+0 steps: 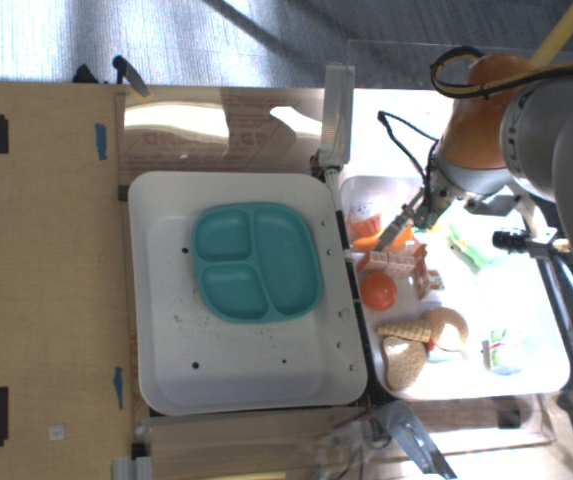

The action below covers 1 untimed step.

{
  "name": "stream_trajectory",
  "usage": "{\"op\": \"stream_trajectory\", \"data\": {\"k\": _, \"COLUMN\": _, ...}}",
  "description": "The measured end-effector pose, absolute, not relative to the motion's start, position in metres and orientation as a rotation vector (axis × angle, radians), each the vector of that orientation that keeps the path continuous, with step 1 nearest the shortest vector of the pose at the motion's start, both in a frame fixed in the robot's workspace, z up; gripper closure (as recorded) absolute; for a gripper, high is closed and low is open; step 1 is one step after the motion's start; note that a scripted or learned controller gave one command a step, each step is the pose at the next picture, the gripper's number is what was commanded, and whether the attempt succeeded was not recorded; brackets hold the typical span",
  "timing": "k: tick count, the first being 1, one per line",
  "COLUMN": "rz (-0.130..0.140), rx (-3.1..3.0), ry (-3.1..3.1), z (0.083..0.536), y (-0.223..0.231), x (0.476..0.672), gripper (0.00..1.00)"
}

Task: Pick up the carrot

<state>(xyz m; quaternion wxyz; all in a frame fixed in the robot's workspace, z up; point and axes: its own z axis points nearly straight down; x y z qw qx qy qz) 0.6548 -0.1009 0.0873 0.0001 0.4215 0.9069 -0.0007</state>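
The carrot (365, 232) shows as an orange piece at the left edge of the right bin (536, 298), close to the wall between the two bins. My gripper (394, 232) reaches down and to the left from the grey arm with its orange band, and its tip sits right at the carrot's right end. Glare in this bin washes out the detail around the tip, so contact with the carrot is unclear.
Just below the carrot lie a small printed box (402, 262) and an orange ball (377, 290). Bread-like pieces (425, 329) sit nearer the front, and a green item (469, 249) lies to the right. The left bin (156, 298) holds a teal divided plate (257, 262).
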Motion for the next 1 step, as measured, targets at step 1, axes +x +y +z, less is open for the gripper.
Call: {"op": "stream_trajectory", "data": {"k": 1, "rz": 0.000, "rx": 1.312, "ry": 2.839, "z": 0.1010, "y": -0.1006, "x": 0.6582, "gripper": 1.00}}
